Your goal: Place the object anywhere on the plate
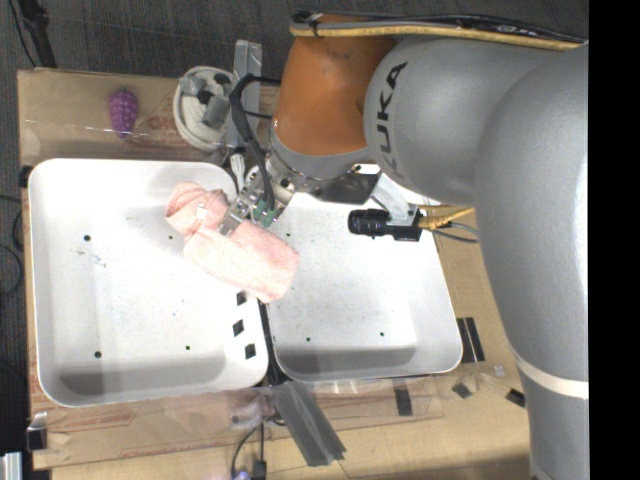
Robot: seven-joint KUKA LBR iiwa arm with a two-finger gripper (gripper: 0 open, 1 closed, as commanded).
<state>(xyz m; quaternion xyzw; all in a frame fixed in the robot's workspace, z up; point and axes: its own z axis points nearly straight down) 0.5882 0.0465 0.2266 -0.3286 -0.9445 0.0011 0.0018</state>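
A soft pink object lies across the divider between the two bins, as a rounded lump (193, 208) in the left bin (110, 298) joined to a longer lump (252, 260) that overhangs the rim toward the right bin (360, 308). My gripper (243, 211) comes down from the orange-banded wrist (320, 88) and meets the pink object at its top, where the two lumps join. The wrist hides much of the gripper, and I cannot make out whether it holds the object.
A small purple item (122, 111) lies on the bench behind the left bin. A white ring-shaped fixture (200, 103) stands beside it. A black cylinder (383, 225) juts over the right bin's back. A grey bracket (305, 423) sits at the front edge.
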